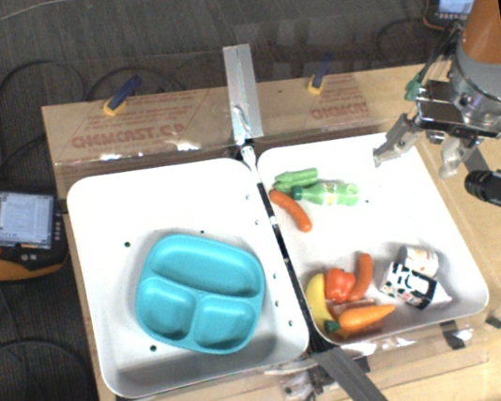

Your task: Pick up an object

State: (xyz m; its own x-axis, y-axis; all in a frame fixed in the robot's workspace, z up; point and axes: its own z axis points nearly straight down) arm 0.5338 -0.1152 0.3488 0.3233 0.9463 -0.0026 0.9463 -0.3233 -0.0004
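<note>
My gripper (420,152) hovers over the right bin's (404,207) far right corner, open, with nothing between its fingers. The bin's far left part holds a green pod (296,178), a green bottle (328,194) and an orange sausage (290,210). At its near edge a yellow banana (316,300), a red pepper (339,283), an orange carrot (365,316) and a second orange piece (364,270) lie piled together. A black-and-white patterned cup (412,277) lies on its side to their right. All these things are apart from the gripper.
The left bin (103,229) holds a teal divided plate (199,291). A metal divider (243,101) runs between the bins at the back. A handheld pendant (18,229) lies off the bench to the left.
</note>
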